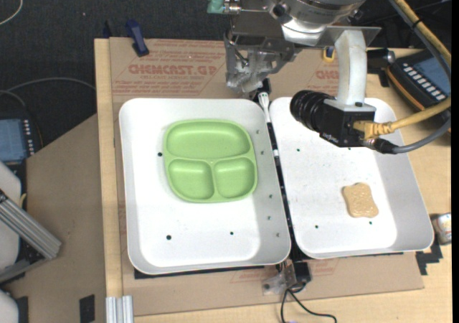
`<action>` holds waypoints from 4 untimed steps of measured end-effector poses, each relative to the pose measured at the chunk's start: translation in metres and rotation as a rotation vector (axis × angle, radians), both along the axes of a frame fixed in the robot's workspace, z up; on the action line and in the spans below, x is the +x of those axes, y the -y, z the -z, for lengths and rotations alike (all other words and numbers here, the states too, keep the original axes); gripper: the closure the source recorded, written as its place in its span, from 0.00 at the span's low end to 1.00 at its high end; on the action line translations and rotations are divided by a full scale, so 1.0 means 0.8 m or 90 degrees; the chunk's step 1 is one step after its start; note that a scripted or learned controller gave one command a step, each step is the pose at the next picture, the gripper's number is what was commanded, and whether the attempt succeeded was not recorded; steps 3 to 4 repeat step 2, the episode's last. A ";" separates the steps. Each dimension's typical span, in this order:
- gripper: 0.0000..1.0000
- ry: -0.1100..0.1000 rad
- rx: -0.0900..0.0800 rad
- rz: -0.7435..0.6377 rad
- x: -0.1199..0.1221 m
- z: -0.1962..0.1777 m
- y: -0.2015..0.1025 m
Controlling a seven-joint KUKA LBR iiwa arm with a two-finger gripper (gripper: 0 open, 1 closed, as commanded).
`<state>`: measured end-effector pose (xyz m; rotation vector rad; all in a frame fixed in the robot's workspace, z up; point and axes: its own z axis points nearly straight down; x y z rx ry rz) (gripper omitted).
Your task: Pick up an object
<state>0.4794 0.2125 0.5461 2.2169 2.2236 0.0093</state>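
A light green divided plate (210,160) lies flat in the left white bin (143,228), toward its back half. A small tan, biscuit-like piece (359,200) rests in the right white bin (401,235), near its front right. My gripper (248,76) hangs above the back edge of the bench, over the seam between the two bins, just past the plate's far right corner. It is well away from the tan piece. Nothing shows in its grasp.
A black camera body (331,120) with a yellow cable juts from the wrist over the back of the right bin. Cardboard (172,63) lies under both bins. A blue clip (137,36) sits at the back left, and a dark device (423,77) at the right.
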 end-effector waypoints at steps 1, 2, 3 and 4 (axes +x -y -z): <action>1.00 -0.010 -0.005 0.006 0.050 0.119 0.044; 1.00 -0.006 -0.003 0.004 -0.003 0.119 0.091; 1.00 -0.006 -0.003 0.004 -0.003 0.119 0.091; 1.00 -0.006 -0.003 0.004 -0.003 0.119 0.091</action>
